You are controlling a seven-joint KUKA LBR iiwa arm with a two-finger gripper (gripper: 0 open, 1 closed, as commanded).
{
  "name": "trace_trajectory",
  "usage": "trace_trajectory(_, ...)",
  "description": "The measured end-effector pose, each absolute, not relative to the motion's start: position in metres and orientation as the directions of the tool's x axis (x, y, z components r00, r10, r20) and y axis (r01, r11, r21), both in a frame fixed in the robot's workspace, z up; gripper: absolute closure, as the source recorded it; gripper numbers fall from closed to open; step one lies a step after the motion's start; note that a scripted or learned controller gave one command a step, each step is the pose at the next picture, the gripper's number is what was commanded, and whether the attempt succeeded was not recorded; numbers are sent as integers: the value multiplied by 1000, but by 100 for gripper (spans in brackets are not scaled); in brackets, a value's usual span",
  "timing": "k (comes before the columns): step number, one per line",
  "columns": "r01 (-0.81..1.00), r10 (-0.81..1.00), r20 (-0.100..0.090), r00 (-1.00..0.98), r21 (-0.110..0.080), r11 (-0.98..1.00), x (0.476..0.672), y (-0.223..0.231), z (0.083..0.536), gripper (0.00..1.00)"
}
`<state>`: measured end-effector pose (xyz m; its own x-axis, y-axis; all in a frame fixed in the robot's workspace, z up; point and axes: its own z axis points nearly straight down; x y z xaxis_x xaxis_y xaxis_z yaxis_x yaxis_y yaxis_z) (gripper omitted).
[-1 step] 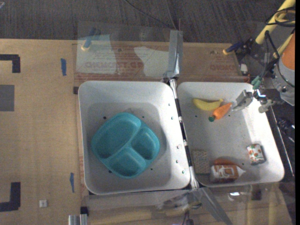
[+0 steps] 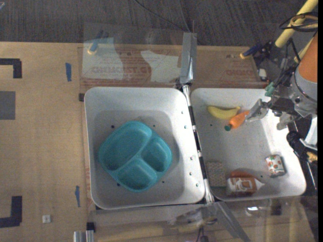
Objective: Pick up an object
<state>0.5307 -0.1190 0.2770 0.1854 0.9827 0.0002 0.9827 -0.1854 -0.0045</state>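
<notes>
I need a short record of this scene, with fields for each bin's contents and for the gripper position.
left bin: teal plastic divided plate
right bin: yellow banana, orange carrot-shaped toy, small white carton, orange-and-white bottle lying flat
gripper: over the right bin's upper part, beside the carrot toy's end
contact with toy: cannot tell

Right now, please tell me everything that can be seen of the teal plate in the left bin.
The plate is teal, looks like smooth plastic, and has a rounded square outline turned like a diamond. Raised ridges divide it into three compartments: one large at the upper left, two smaller at the right and bottom. All three hold nothing. It lies flat, face up, on the floor of the left bin, about in the middle, apart from the walls. Nothing else touches it; the gripper is over the right bin.
</notes>
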Motion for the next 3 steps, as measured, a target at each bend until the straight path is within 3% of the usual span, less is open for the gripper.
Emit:
trace_trajectory(1,996,996,0,86,-4,-86,592,-103,175,0)
trace_trajectory(2,997,997,-8,-71,21,71,639,-128,108,0)
trace_trajectory(3,987,987,-5,-158,9,158,644,-154,87,0)
